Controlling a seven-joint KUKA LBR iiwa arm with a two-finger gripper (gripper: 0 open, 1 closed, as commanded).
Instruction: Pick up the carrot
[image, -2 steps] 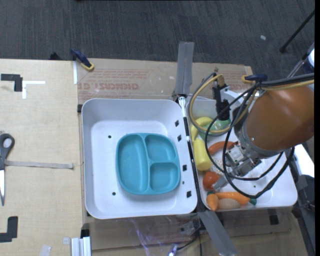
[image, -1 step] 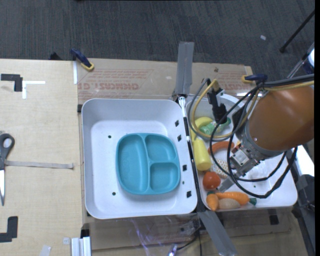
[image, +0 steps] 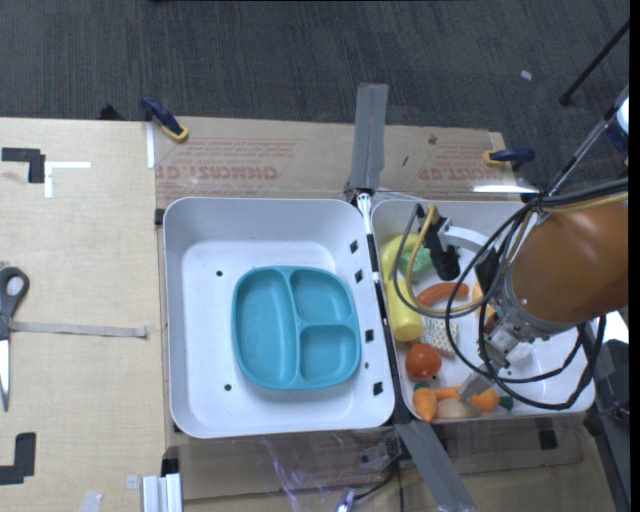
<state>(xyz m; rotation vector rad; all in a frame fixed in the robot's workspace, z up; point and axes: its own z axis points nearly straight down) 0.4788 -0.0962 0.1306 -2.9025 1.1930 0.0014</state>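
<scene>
carrot (image: 438, 293) half behind cables, end effector (image: 478, 382) indistinct

Dark carpet floor (image: 250, 50); pale wooden bench (image: 80, 280); cardboard sheet (image: 300, 160).

A robotics lab; the plywood bench (image: 80, 380) carries two white bins (image: 190, 400) clamped by blue clips (image: 165, 118); black tape marks (image: 25, 160), scissors (image: 8, 320), loose cables (image: 540, 400); dark carpet (image: 250, 50).
</scene>
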